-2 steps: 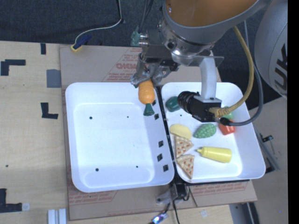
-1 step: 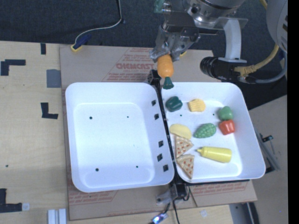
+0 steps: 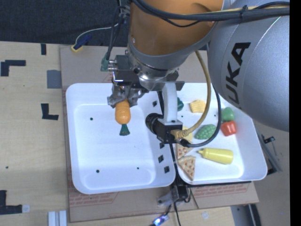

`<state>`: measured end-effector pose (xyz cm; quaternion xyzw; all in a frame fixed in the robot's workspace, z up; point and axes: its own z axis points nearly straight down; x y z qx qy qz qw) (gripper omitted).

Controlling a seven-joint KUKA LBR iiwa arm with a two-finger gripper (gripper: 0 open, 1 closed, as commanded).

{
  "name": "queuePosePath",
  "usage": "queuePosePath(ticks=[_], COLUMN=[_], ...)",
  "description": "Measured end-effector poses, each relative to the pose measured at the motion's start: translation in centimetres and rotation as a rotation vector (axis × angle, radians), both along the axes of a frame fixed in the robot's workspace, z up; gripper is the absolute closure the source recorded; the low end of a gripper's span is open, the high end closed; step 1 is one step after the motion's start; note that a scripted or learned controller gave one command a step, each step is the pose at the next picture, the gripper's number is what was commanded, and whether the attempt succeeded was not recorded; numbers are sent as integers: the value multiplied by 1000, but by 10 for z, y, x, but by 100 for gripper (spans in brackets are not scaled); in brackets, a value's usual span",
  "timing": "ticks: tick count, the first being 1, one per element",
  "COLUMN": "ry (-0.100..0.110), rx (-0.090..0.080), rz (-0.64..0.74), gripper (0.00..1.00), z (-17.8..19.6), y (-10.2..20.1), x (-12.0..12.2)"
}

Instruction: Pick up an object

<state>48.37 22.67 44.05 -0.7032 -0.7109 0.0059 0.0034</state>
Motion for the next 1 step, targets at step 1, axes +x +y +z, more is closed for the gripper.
queuePosePath(ticks=[1], ry=[-21], rx=[8], rz=[-6], gripper=[100], z=[100], y=[6], x=[0])
